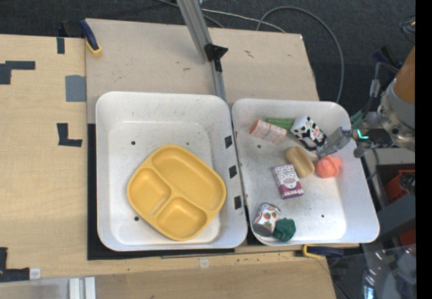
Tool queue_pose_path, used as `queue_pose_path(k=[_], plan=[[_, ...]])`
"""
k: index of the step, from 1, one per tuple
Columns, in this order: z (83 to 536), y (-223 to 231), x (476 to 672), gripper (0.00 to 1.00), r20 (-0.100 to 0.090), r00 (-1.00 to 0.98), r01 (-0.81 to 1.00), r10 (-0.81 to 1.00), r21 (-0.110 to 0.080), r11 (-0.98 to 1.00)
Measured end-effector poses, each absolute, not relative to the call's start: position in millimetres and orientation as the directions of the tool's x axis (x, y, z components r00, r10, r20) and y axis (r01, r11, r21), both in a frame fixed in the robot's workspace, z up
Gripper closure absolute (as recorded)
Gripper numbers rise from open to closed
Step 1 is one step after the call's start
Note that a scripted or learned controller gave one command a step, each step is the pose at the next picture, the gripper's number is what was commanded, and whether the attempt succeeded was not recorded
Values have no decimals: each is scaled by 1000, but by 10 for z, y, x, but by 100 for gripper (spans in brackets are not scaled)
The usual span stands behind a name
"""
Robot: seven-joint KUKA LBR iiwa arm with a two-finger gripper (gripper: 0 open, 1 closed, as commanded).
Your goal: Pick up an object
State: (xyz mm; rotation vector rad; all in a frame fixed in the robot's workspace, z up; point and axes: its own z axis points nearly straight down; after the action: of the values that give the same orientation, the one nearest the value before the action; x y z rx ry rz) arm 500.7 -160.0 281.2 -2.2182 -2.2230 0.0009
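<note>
The right bin [337, 223] holds several small objects. A black-and-white cow toy [309, 132] lies near the far side, with a pink-and-white carton [268, 130] and a green item [280, 122] to its left. A tan bread-like piece [300, 161] sits mid-bin beside an orange-pink ball [329, 167]. A purple box [287, 181] lies below them. A printed can [266, 218] and a dark green lump [285, 229] rest at the near left corner. My gripper [334, 144] reaches in over the right rim, just above the ball and right of the cow toy, with nothing seen in its hold.
The left bin [115, 115] carries a yellow divided plate [177, 191]. A slanted metal post [192, 7] rises behind the bins. Cables run across the dark floor at the back. The arm [401, 105] stands at the right edge.
</note>
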Motion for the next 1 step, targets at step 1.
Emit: queue_pose_path(k=[1], plan=[[2374,-1599,5029,0,0,-1,1000,1000,-6,1]])
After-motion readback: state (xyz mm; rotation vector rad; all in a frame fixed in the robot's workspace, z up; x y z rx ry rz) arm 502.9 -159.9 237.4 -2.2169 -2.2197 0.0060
